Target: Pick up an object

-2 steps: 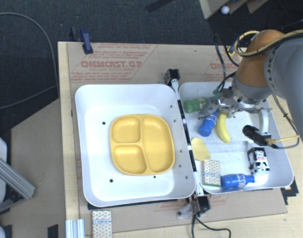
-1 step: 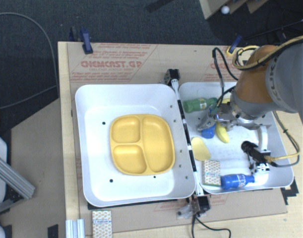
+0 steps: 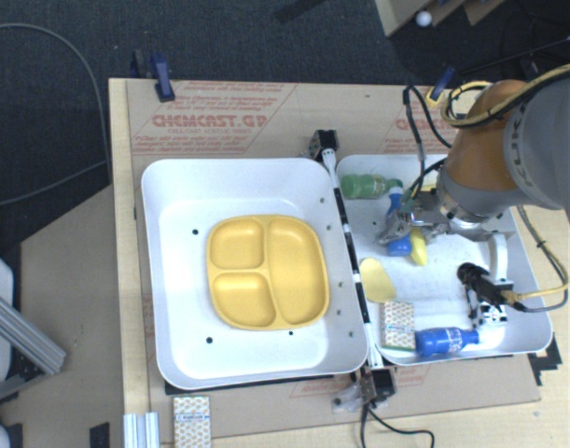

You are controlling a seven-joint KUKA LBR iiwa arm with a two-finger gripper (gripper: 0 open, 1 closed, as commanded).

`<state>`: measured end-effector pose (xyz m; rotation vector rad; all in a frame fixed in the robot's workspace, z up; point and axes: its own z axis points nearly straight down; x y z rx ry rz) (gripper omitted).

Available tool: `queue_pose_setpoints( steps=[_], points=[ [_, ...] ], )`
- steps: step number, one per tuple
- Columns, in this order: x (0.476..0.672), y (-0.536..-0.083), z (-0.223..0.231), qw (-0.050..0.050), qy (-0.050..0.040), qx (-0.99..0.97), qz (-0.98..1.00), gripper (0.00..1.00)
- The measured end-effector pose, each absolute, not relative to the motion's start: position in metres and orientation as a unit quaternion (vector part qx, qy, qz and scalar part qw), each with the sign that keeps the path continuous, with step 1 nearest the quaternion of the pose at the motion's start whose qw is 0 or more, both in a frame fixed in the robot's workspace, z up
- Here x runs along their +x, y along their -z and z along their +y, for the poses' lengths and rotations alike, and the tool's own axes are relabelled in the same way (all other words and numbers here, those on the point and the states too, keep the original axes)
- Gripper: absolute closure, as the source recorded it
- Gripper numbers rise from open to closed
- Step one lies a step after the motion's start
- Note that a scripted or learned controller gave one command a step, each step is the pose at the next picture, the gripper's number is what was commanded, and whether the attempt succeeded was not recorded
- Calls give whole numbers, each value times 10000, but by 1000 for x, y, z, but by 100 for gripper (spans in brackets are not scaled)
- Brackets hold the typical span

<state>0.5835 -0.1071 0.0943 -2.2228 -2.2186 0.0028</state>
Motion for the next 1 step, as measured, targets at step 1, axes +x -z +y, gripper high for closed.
queue_pose_setpoints(
  steps=[1],
  points=[
    [560,-185,-41,-1,5,-7066,-7076,100]
  ],
)
